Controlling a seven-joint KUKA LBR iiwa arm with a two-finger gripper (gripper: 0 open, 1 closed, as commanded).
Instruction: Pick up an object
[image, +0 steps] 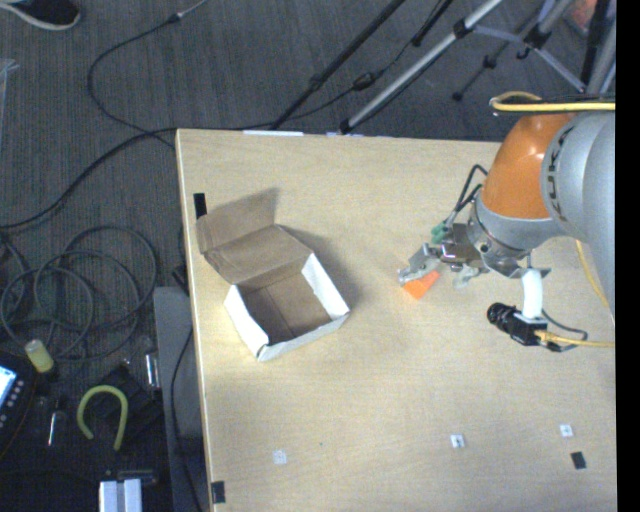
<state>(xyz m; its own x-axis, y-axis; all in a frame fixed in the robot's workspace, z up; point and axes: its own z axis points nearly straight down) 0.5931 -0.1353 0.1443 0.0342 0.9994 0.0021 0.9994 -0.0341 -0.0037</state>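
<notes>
Off the bench's left edge, cables (80, 270) loop across the dark floor beside a green U-shaped tool (103, 410). On the pale wooden bench (400, 420), an open cardboard box (272, 288) with white outer walls sits at about nine o'clock from the arm's working end, well apart from it, its flap folded back toward eleven o'clock. Further right, a small orange object (421, 285) lies on the bench, touching or just beneath the tips of the gripper (432, 265). Whether the fingers are spread or closed on the object cannot be told at this size. The grey arm with its orange band (525, 175) reaches in from three o'clock. The likely risk is that the fingers meet the object off-centre, so that it skids toward the box or slips out on the lift.
</notes>
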